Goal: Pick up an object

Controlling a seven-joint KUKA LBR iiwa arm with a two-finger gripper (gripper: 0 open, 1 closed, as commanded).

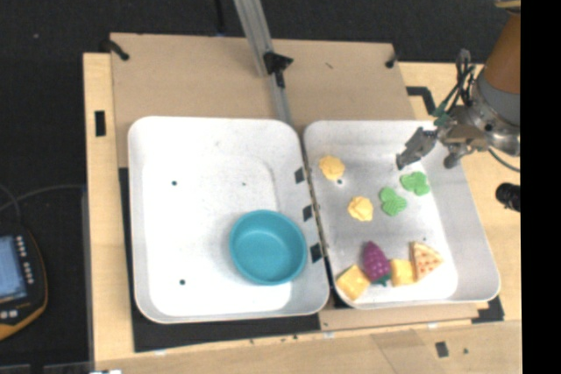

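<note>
Hovering open and empty, end effector (428, 151) over right bin (473, 228), just far of green piece (414, 183). Risking a miss: neighbouring green piece (394, 202) crowding, fingers possibly nudging either away.

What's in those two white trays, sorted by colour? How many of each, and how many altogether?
Yellow toy pieces: 4
Green toy pieces: 2
Purple grape bunch: 1
Orange slice-shaped piece: 1
Blue bowl: 1
Total: 9. The bowl sits in the left tray; the other 8 are in the right tray.
</note>
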